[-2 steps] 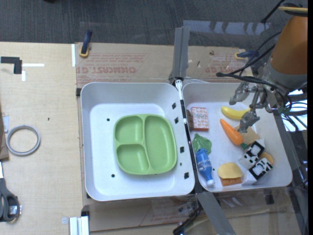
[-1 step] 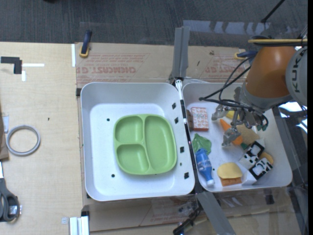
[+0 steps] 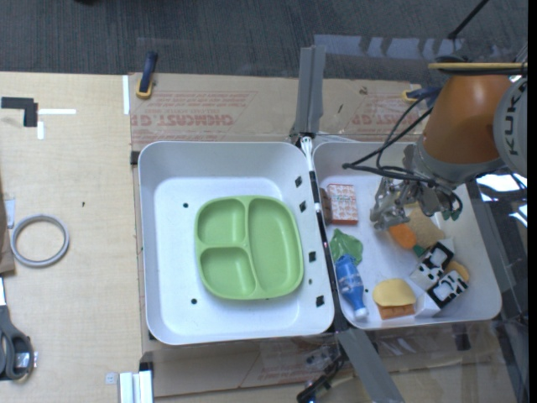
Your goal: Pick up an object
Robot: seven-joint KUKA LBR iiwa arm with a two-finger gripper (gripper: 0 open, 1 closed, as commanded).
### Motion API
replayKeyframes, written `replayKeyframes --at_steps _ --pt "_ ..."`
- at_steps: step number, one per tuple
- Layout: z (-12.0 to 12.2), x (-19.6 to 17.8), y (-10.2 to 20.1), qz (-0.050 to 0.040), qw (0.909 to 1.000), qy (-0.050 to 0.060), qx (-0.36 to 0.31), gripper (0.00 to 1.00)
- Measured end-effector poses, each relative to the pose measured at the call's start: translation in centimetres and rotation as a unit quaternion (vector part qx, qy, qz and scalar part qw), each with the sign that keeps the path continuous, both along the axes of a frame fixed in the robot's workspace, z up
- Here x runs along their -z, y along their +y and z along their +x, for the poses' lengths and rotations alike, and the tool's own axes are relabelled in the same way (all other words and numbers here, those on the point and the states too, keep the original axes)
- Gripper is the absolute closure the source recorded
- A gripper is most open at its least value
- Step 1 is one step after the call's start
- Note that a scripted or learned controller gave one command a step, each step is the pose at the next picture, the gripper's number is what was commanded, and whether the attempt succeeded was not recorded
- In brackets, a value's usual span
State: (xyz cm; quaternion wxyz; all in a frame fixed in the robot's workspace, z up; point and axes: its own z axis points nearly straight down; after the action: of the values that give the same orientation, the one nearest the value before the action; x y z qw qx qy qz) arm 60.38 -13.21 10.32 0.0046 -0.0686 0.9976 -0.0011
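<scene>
Camera view: gripper [image 3: 388, 211] low over middle of right bin [image 3: 377, 260]; whether spread or closed, unreadable from here. Orange piece [image 3: 404, 237] just beside it, perhaps touching. Red box [image 3: 341, 204], green leaf [image 3: 346, 246], blue tube [image 3: 351, 285] line left wall. Sandwich [image 3: 394, 297], black-and-white blocks [image 3: 447, 288] crowd front edge. Back floor bare. Left bin [image 3: 168, 225]: green plate [image 3: 250, 248], margin all round.

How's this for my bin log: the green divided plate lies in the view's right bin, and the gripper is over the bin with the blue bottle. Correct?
One error: the camera view shows the green divided plate in the left bin, not the right. The gripper is over the bin with the blue bottle.
</scene>
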Motion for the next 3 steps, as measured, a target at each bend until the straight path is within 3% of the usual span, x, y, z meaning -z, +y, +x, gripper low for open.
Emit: replayKeyframes --at_steps 1,2,3 --pt "-2.4 -12.0 3.0 0.0009 0.9996 0.002 0.03 1.0" --pt "2.0 -12.2 10.1 0.0015 0.9917 0.003 0.128 1.0" --pt "4.1 -19.3 7.1 0.0011 0.9951 0.002 0.099 1.0"
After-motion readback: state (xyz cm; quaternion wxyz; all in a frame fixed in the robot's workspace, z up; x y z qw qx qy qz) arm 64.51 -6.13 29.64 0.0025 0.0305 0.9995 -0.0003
